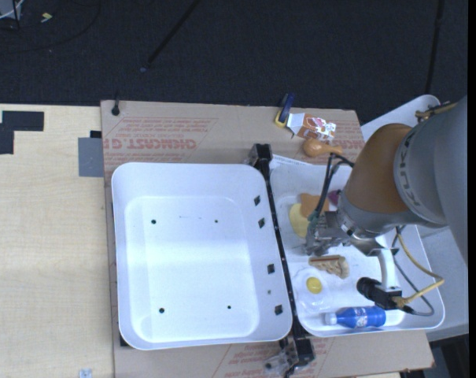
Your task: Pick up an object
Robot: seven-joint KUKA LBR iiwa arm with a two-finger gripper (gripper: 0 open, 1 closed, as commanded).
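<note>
The hand is lowered into the cluttered white bin, and its opening cannot be told. The reach seems under way. A tan bread-like piece lies just beside it, so a centred closing is called for next.

Left bin beside right bin; in right bin, bottle at near edge, round piece just far-left of it.

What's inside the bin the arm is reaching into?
A blue bottle, a small yellow round piece, a tan item and a yellow-orange lump beside the gripper. The arm hides part of that bin.
</note>
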